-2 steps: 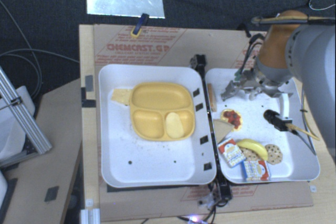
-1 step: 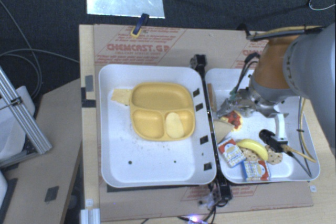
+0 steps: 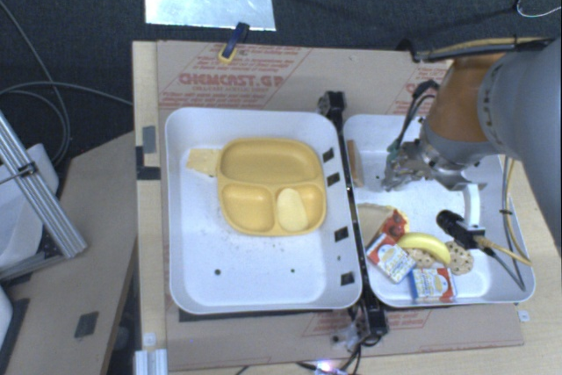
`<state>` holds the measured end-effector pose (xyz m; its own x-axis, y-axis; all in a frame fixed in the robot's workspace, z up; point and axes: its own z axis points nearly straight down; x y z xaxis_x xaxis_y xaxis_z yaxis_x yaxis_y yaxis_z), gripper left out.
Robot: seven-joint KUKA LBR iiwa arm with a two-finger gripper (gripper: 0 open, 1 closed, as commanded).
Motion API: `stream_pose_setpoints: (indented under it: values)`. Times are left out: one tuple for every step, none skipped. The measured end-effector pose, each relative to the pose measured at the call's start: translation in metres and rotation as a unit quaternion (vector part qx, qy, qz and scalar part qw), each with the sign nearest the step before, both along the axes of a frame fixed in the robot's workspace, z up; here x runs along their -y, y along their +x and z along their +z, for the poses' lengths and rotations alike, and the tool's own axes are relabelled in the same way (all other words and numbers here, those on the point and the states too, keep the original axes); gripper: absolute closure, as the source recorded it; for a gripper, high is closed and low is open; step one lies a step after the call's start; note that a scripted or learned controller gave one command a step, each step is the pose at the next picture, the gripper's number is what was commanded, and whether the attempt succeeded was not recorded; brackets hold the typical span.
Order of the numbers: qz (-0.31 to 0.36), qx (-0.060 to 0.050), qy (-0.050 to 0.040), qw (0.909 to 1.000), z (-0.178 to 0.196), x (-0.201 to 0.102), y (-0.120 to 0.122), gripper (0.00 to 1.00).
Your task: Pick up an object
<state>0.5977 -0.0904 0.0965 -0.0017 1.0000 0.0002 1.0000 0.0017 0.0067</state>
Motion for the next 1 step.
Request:
stream_pose_setpoints:
  values:
    - [0.0, 0.0, -0.0001, 1.0, -0.0005, -0.0001, -0.0002, 0.0]
